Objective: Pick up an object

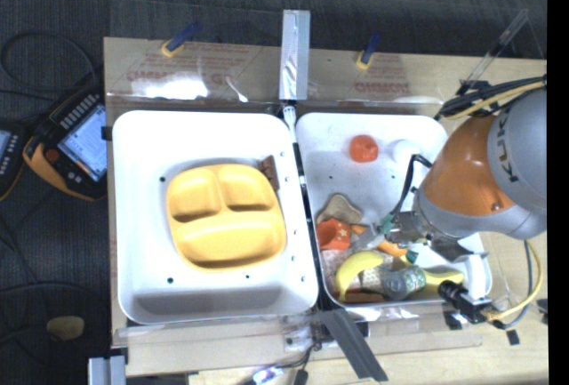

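Far left, off the bench on dark carpet, lies an orange and black pendant (67, 148) w/ a lit screen. Next comes the left bin (133, 196): smooth white plastic, shallow, rounded corners. In it sits a glossy yellow tray (227, 214), rounded rectangle, three moulded compartments, tilted a bit. A small dark brown piece (268, 170) touches its far right corner.

Far side of the bench: clear sheeting held by two blue and yellow clips (180, 39), and a metal post (294, 54) rising between the bins.

Right bin (331, 139), same white plastic. At its far end, a small round orange-red ball (363, 148), matte, alone on bare floor. The near end holds a heap: a crumpled tan scrap (342, 209), an orange-red box-like item (333, 235), a curved yellow banana (366, 266) w/ a brown underside, and a speckled grey-green rounded thing (404, 282) touching it.

My gripper (397, 239) hangs over that heap, just above the banana's right part, approx touching the clutter, though the contact is hard to read. Cables and the wrist block hide my fingers, so I can't tell whether the jaws stand apart or together, nor if anything sits between them. My orange band bulks to the right, over the bin's right wall.
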`<state>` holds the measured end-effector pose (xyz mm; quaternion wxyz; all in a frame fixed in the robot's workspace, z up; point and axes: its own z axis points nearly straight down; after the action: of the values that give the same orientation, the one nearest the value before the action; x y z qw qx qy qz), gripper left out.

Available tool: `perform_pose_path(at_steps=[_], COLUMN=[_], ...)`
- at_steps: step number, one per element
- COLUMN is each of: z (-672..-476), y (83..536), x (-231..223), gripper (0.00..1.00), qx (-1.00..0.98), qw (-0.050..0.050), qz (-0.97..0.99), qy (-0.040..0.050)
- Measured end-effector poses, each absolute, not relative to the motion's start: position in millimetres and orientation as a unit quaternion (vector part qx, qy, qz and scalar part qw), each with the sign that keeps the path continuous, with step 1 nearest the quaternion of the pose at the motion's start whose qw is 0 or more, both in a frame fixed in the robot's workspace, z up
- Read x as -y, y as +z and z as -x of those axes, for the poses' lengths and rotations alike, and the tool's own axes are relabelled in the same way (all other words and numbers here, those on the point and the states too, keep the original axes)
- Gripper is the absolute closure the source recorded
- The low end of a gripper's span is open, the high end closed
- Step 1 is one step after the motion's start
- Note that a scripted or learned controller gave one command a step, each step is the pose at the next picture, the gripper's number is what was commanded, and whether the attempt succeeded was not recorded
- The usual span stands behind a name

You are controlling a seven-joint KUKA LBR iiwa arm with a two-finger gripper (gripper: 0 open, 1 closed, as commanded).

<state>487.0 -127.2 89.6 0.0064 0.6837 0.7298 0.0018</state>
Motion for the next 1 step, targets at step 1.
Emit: perform_pose_path(at_steps=[1], z=[-488.7], y=[99.6], x=[127.0], gripper=[1.0], qx=[-0.73], qw=[0.008], qz=[-0.684], qy=[0.0033])
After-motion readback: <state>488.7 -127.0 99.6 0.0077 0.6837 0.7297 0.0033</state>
